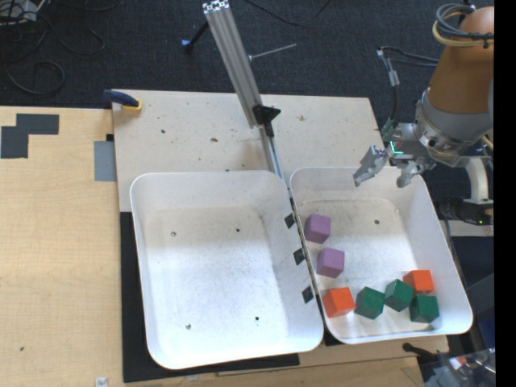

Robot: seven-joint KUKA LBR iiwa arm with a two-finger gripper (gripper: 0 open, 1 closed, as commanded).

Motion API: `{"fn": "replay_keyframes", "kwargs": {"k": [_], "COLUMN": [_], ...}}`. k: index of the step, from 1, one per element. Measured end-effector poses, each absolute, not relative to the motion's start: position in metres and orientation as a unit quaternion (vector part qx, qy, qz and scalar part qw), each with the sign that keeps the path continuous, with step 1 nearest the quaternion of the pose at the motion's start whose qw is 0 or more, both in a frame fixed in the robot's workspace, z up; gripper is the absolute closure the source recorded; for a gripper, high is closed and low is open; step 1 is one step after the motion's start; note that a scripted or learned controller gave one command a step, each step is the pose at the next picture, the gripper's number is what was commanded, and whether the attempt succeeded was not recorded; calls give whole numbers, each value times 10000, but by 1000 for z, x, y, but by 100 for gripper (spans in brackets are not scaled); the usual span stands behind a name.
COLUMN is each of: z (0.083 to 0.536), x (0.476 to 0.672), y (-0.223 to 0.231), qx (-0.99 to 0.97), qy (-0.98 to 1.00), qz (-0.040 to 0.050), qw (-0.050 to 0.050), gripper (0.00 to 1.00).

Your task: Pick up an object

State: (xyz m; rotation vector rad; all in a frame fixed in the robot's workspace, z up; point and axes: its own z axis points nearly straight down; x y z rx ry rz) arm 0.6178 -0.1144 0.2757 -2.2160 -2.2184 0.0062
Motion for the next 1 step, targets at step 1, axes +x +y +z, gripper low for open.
{"fn": "replay_keyframes", "kwargs": {"k": [1], "z": [278], "x": [618], "y": [-115], "qx": [-7069], "qy": [-7073], "qz": [8], "qw": [13], "gripper": [0]}}
